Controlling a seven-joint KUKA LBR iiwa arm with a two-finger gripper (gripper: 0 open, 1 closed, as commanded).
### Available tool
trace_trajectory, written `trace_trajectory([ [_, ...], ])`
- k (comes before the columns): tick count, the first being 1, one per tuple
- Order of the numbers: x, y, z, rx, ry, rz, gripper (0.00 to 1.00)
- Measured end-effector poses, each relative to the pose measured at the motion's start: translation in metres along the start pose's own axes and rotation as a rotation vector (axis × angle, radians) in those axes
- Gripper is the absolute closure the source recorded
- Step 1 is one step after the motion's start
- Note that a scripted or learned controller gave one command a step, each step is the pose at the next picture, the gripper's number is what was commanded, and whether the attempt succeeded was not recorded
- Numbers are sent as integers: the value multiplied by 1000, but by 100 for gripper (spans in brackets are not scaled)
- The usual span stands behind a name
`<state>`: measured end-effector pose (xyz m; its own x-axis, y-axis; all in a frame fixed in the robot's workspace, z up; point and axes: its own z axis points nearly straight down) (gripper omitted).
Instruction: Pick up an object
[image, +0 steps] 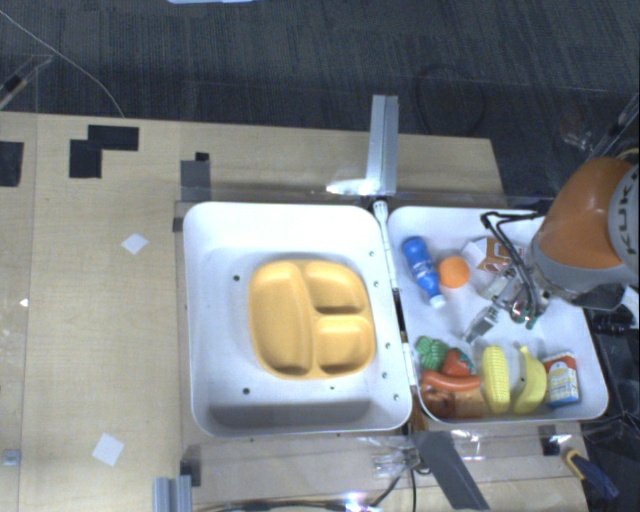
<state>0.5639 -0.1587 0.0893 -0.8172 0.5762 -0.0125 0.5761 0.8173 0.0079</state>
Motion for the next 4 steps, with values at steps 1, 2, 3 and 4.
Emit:
trace_trajectory([
  [1,17,24,0,2,0,613,0],
  [2,-6,75,2,2,2,688,0],
  [3,-39,83,3,5,4,715,0],
  [4,-42,86,-12,-3,-7,705,100],
])
